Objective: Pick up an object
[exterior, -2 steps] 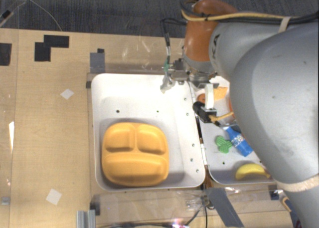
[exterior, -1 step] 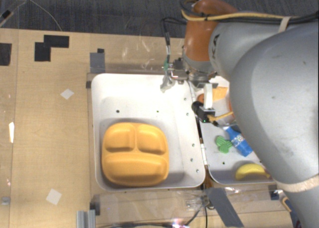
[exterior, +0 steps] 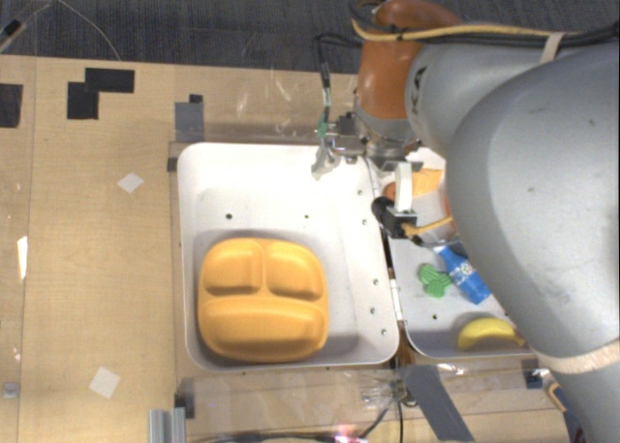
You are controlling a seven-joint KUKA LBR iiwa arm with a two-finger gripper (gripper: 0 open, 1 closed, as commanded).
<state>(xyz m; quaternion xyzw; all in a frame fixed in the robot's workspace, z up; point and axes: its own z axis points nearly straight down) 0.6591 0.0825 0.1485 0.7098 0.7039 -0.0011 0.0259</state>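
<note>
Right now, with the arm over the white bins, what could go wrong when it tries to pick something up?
1. The gripper hangs by the far rim of the left white bin, apart from the yellow divided plastic tray; closing there would likely grasp nothing.
2. That tray looks broad and smooth, so it may slip.
3. In the right bin, the blue object and green piece lie close together; one grasp might catch both.

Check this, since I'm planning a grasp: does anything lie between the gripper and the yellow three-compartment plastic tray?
Nothing visible does. The gripper hangs at the far rim of the shallow white bin; only bare floor separates it from the yellow three-compartment plastic tray.
</note>
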